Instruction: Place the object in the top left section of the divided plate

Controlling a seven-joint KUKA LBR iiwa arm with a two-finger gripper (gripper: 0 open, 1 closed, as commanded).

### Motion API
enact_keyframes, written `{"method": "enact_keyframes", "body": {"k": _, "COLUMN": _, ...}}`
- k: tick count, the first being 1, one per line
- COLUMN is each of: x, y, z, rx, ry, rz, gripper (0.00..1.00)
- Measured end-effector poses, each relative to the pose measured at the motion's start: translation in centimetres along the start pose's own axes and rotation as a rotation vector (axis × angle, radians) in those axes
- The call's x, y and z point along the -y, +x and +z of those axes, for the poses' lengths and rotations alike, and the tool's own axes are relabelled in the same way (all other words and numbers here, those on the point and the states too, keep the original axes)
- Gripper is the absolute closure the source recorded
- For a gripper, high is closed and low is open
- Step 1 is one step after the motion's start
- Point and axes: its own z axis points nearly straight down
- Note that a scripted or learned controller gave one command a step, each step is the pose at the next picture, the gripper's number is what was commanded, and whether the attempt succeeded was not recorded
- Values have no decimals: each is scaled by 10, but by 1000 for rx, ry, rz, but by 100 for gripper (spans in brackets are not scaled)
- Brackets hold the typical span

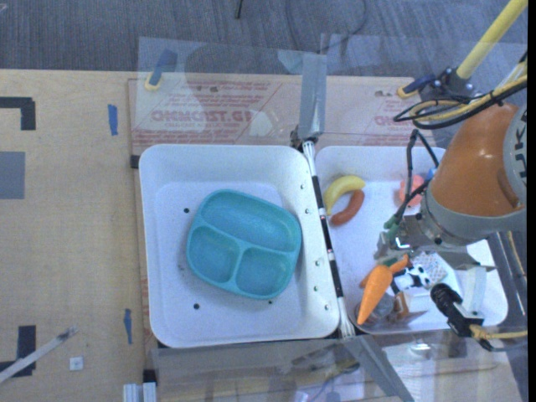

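A teal divided plate (243, 243) lies in the left white bin (159, 224), with one long section toward the back and two smaller ones toward the front, all bare. My gripper (400, 251) hangs low in the right bin (368, 162), just above the thick end of an orange toy carrot (373, 291) that lies slanted toward the bin's front. The arm's orange wrist hides much of the bin's right half. From here I can make out nothing held in the gripper.
A yellow banana (343, 188) and a red sausage (347, 208) lie together at the back left of the right bin. A pink piece (412, 191) shows beside the wrist. A black-and-white item (423, 272) and a small brown one (400, 306) sit near the carrot.
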Motion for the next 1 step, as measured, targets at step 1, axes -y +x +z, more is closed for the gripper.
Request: {"method": "enact_keyframes", "body": {"k": 1, "x": -23, "y": 86, "z": 0, "rx": 1, "ry": -1, "rz": -38, "gripper": 100}}
